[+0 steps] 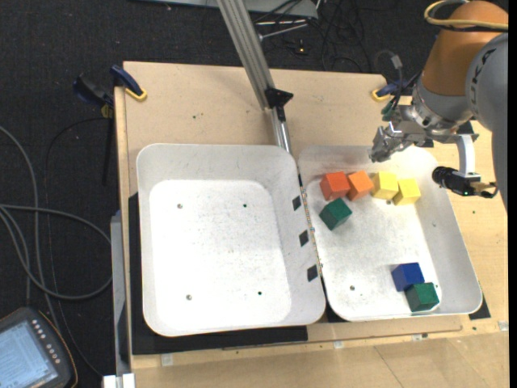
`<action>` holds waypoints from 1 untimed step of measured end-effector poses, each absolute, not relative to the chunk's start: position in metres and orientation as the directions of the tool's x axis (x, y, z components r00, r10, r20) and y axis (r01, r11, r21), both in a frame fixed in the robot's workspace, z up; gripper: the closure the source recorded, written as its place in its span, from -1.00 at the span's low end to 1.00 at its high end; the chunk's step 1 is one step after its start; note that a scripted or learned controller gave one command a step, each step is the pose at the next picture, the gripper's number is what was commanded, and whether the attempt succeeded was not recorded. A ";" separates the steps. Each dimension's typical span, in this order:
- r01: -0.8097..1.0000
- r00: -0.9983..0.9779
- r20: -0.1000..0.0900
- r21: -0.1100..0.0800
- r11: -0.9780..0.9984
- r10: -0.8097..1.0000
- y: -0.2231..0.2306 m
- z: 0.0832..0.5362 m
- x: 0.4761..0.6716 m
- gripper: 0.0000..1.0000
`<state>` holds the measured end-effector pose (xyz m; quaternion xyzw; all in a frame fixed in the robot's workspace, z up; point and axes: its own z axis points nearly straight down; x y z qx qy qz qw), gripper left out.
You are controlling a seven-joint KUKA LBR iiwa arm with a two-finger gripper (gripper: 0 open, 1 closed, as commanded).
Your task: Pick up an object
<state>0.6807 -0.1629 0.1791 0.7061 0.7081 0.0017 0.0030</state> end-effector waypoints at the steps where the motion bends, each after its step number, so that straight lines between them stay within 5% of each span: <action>1: 1.000 -0.001 -0.002 0.007 0.001 1.000 -0.166 0.224 0.679 1.00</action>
